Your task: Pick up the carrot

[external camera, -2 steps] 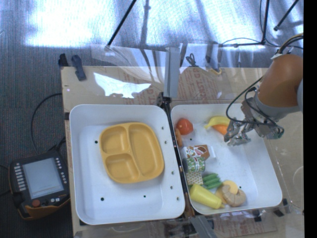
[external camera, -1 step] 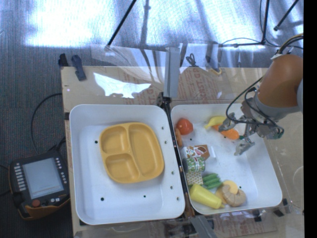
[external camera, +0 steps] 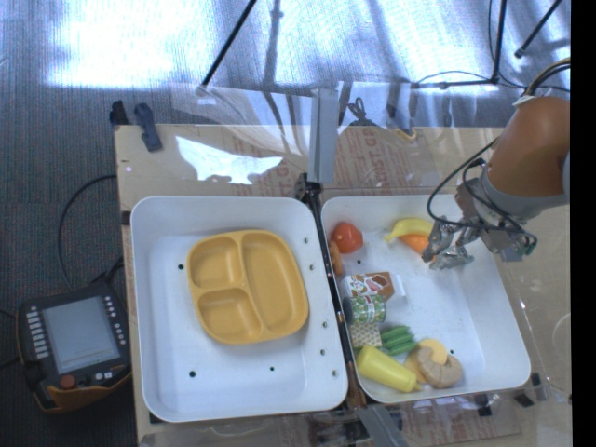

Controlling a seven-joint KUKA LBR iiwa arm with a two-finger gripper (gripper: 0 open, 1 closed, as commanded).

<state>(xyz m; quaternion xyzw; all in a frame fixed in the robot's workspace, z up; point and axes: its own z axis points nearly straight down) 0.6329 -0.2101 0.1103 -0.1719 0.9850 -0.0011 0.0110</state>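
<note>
Plywood bench [external camera: 223, 161] sits on dark carpet, sunlight falling in bright patches across the floor behind it, with tripod legs and cables along the back. Beside the bench on the floor lies a teach pendant [external camera: 76, 343] with a grey screen.

On the bench two white bins lie side by side. In the left bin [external camera: 154, 250] rests a yellow divided plate [external camera: 248, 285], three compartments, lying flat near the middle.

Along the near side of the right bin [external camera: 484, 333] are a tomato [external camera: 346, 237], a small printed packet [external camera: 374, 285], a can [external camera: 366, 309], a green vegetable [external camera: 398, 339], a yellow bottle-shaped piece [external camera: 385, 369] and a round bread-like piece [external camera: 438, 365]. At its far edge a banana [external camera: 411, 228] lies with the carrot [external camera: 415, 243] touching it on the near side.

The arm's gripper [external camera: 450, 255] hangs low over the right bin, just right of the carrot and very close to it. I cannot tell from this angle how far the claw is parted, and nothing can be seen between its tips.
</note>
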